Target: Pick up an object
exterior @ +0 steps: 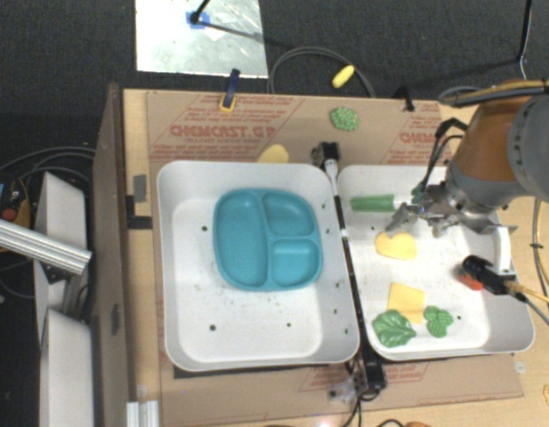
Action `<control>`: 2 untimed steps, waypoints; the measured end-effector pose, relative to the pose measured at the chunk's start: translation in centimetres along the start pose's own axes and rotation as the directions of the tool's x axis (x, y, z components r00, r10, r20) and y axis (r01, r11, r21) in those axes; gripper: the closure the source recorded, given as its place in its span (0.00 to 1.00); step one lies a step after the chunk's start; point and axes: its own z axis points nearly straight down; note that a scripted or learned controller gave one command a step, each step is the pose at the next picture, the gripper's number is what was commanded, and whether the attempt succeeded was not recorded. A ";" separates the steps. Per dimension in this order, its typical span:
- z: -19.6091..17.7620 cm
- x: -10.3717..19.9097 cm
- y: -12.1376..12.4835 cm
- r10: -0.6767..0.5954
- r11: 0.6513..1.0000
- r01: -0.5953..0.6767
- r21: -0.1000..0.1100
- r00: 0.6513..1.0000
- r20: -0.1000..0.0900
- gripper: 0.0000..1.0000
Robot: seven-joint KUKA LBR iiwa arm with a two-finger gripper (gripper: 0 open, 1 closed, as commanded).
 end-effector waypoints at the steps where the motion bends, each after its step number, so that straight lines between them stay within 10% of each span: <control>1: 3.9 -0.2 1.2 -0.003 1.000 0.003 -0.008 1.000 0.000 0.00; 2: 4.7 3.6 4.9 -0.010 1.000 0.010 -0.014 1.000 0.000 0.00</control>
